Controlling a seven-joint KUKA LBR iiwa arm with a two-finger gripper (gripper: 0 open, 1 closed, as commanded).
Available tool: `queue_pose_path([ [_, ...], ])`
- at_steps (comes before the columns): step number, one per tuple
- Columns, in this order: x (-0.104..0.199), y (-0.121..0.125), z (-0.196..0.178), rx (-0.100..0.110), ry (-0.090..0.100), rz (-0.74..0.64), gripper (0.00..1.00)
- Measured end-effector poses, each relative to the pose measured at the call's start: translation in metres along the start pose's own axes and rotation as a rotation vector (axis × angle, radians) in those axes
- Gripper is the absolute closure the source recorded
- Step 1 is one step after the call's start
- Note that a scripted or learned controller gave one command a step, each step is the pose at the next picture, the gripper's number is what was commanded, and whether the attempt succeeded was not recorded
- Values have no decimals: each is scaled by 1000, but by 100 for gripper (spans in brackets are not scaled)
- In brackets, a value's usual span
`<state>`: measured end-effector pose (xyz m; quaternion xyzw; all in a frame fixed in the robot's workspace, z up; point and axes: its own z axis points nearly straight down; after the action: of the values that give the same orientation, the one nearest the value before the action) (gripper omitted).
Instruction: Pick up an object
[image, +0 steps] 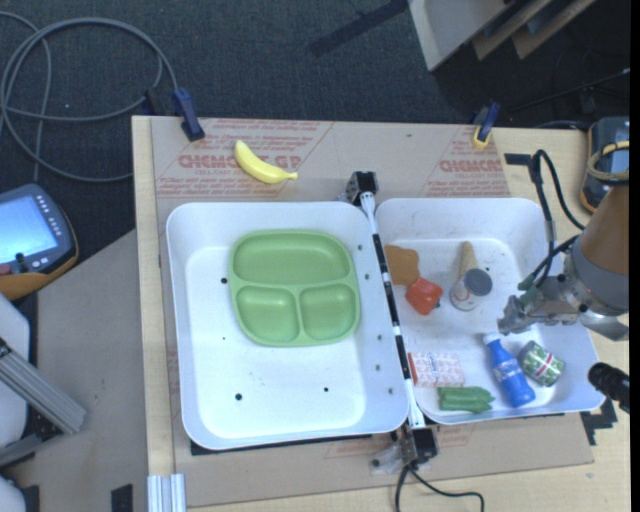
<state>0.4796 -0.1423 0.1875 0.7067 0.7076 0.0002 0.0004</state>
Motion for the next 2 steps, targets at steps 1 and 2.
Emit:
queue_pose_path([
  [1, 0, 0, 0, 0, 0, 0, 0],
  [2, -30, -1, 103, 1, 0, 2, 0],
])
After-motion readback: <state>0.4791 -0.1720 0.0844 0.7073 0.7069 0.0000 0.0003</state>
